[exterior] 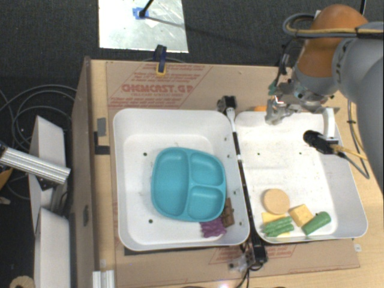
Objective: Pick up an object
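Note:
My gripper [273, 116] hangs over the far left corner of the right bin [348, 179], pointing down, with nothing visibly in it. The loose objects lie far from it, at that bin's near edge: a round tan disc [276, 200], a yellow block [300, 212], a green piece [317, 222] and another green piece [278, 226] on a yellow slab. A small orange thing [259, 108] peeks out just behind the bin's far rim, left of the gripper.
The left bin [132, 161] holds a blue divided plate [188, 183], with a purple piece [211, 228] and a brown piece [228, 213] at its near right corner. The rims where the two bins meet [237, 161] run between them.

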You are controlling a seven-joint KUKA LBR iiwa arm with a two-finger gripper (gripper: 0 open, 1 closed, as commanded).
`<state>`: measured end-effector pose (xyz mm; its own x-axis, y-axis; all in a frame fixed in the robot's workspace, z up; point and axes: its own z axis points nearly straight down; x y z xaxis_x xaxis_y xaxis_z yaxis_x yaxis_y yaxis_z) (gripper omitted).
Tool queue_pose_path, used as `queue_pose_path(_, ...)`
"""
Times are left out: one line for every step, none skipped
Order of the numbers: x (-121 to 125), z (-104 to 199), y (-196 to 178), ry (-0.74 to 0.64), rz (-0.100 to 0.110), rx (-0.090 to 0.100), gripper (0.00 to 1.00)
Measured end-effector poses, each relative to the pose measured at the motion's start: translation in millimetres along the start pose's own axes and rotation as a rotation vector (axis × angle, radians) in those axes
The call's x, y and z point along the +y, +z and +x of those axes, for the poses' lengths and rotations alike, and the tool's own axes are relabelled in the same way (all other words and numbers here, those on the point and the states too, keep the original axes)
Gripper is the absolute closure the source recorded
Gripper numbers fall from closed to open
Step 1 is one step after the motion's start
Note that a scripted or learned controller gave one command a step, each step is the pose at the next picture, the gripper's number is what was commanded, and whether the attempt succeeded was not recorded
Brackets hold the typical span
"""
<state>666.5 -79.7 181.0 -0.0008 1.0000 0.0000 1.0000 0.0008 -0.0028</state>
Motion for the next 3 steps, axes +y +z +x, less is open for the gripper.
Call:
queue_pose_path(-40,10,-3,0.001,-0.002,0.000,1.00)
queue_pose_path(-26,46,-4,-0.007,-0.006,0.001,1.00)
queue_pose_path(-41,-50,-83,0.007,-0.012,-0.005,1.00)
